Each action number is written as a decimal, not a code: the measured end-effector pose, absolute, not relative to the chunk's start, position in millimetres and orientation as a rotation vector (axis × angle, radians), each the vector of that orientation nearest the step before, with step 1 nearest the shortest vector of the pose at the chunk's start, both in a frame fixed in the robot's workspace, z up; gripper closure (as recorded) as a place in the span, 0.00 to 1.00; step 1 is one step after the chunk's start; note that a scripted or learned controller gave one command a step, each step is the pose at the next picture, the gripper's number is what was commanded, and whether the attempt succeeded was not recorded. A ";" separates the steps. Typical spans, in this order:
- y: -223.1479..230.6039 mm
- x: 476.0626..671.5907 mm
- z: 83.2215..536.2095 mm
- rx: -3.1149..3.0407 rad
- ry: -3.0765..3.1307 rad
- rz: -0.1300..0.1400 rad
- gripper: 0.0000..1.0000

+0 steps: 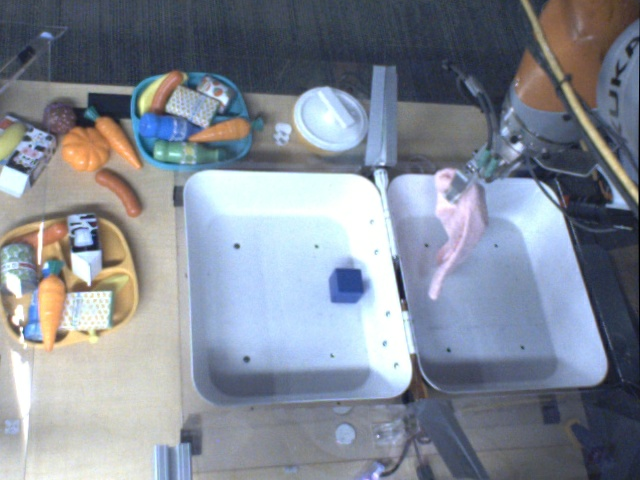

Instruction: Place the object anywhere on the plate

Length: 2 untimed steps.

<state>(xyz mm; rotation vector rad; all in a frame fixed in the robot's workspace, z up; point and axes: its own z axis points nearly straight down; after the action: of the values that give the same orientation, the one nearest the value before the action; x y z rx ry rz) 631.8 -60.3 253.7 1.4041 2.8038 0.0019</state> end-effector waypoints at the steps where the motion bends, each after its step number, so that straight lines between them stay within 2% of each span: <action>1: -58.1 633.1 224.3 1.399 2.809 0.002 1.00; 2: -5.4 623.2 217.0 0.807 3.033 0.004 1.00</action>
<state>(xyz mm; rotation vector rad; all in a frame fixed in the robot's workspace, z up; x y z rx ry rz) 623.2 -5.4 217.0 0.8068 3.0326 0.0038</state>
